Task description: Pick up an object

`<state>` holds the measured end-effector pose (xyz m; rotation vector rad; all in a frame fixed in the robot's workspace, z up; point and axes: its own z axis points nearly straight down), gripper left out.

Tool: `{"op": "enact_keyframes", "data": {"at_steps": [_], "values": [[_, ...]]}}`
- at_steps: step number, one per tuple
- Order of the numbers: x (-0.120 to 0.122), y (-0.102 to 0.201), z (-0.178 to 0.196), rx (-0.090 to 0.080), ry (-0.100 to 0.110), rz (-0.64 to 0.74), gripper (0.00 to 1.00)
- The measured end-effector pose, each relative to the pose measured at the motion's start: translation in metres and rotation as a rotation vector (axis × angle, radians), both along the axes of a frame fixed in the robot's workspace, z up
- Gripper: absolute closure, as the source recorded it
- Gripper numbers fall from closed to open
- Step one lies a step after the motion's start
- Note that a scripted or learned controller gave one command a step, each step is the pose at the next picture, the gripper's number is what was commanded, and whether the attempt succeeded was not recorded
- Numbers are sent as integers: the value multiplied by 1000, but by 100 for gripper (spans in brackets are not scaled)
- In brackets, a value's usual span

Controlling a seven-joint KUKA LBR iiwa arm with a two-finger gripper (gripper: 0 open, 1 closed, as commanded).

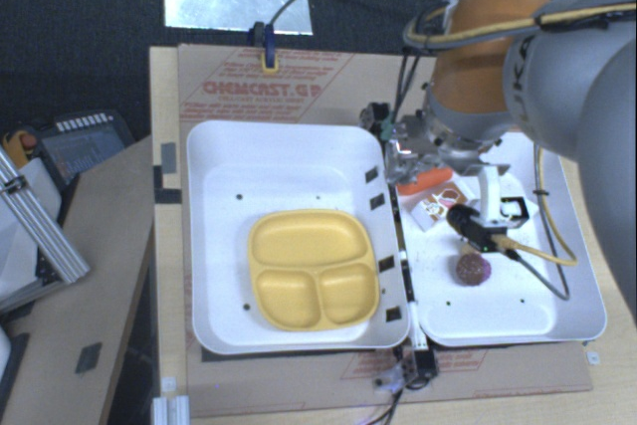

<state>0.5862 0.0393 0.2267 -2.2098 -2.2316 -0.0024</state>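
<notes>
On my feed the left bin (pixel 211 204) sits on the brown surface (pixel 269 85), and the yellow tray (pixel 314 269) lies flat in it, toward the near side. It has three compartments, one long and two smaller. I am using that tray as my reference for everything else.

Right of the tray, past the wall the two bins share, is the right bin (pixel 572 314). Three loose things lie in its half nearest the tray:
- An orange piece (pixel 431 180) lies up and to the right of the tray, just over the shared wall.
- A small printed packet (pixel 435 208) lies just below the orange piece, close to it. I cannot say whether they touch.
- A dark round thing (pixel 472 268), reddish purple, rests alone on the bin floor further right, about level with the tray's middle and apart from the packet.

The gripper (pixel 408 159) is above and to the right of the tray, low over the far part of the shared wall and just beside the orange piece. From this angle I cannot make out whether it is spread or closed, and I see nothing held in it. The grey arm (pixel 572 85) reaches in from further right of the tray.
</notes>
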Motion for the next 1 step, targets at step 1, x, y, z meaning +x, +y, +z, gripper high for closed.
{"op": "enact_keyframes", "data": {"at_steps": [1], "values": [[0,62,8,1,-2,1,100]]}}
